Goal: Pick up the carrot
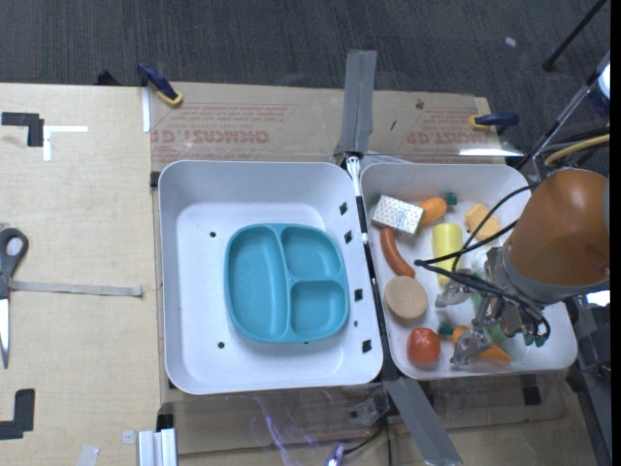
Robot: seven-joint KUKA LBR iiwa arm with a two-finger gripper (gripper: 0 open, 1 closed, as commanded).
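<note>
Orange carrot (494,354) lies low in the right bin (514,177), near its front wall, green top end pointing left toward the tomato. Your gripper (473,343) hangs right over that spot, touching or just above the carrot's left part; you cannot tell from this slant whether it is apart or clamped, cables and metal clutter the tips. Nothing shows clearly held. Arm (563,226) comes in from the right, orange band covering the bin's right side.

Other items in the right bin: red tomato (423,346) at the front left, round tan bun (406,297) just behind it, sausage (395,251) along the left wall, speckled white block (398,214) near the back, small orange piece (434,207) beside it, yellow cylinder (446,242), cheese wedge (480,221).

Left bin (184,289) holds a teal divided plate (287,282), centred. Scissors (8,280) lie on the bench, far left.
</note>
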